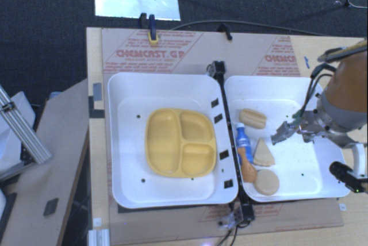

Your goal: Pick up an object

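In the right bin (299,95) lie a tan oblong bread roll (253,118), a blue and white bottle (241,138), an orange carrot-like piece (247,169), a beige wedge (263,153) and a round tan cookie (267,182). All of them sit along the bin's left side. My gripper (283,132) hangs over the middle of the right bin, just right of the wedge and below the roll. Nothing shows between its fingers.
The left bin (126,124) holds a yellow divided plate (180,142). A black divider with clips (224,124) runs between the two bins. My arm's grey and orange body (345,95) covers the right bin's far right side.
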`<state>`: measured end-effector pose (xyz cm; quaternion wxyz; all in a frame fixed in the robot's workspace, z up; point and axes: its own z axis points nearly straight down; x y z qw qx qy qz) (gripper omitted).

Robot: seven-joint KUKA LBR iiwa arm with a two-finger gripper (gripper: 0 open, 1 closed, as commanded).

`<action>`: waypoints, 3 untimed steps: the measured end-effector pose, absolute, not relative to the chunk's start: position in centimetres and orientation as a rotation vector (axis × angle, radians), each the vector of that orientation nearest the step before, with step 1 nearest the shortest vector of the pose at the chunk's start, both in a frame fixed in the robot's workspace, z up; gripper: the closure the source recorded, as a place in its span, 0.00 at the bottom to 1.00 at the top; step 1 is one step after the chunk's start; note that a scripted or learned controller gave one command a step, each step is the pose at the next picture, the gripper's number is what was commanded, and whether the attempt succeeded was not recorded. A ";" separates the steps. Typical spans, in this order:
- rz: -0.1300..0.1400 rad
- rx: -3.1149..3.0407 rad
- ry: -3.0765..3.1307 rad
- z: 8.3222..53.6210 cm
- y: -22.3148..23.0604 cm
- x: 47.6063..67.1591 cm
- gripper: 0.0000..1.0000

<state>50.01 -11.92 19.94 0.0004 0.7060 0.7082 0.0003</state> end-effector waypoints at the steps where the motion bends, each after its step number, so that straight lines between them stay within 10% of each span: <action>1: 0.001 2.220 2.223 14.6 -12.7 50.6 0.00; 3: 0.010 2.220 2.228 8.9 -12.7 50.3 0.00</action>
